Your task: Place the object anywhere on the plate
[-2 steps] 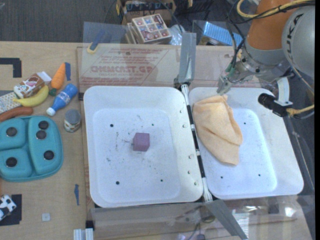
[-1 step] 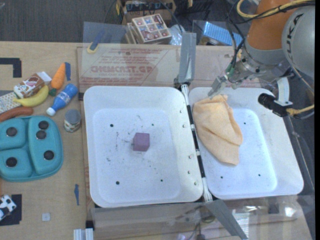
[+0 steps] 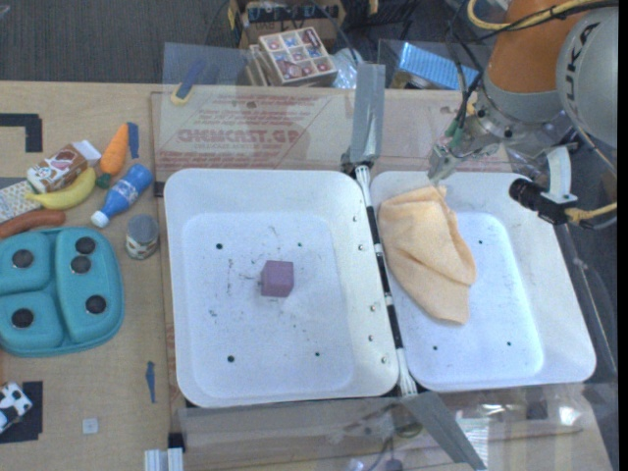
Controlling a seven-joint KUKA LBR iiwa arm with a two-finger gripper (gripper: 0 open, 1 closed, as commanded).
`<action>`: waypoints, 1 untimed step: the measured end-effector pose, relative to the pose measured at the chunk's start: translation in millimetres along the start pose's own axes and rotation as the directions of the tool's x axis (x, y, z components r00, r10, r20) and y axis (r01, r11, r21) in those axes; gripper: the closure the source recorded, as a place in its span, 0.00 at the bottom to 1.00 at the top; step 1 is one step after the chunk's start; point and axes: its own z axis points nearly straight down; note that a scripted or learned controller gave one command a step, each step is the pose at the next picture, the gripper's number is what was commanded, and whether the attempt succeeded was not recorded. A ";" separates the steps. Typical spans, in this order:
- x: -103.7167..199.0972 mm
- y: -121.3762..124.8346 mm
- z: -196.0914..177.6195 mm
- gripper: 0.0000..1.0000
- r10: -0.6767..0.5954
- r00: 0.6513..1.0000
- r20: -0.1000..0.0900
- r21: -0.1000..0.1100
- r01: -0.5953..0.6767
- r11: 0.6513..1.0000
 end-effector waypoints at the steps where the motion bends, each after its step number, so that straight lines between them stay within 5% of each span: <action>1: 0.1 0.0 0.1 0.00 0.000 1.000 0.000 0.000 0.000 1.000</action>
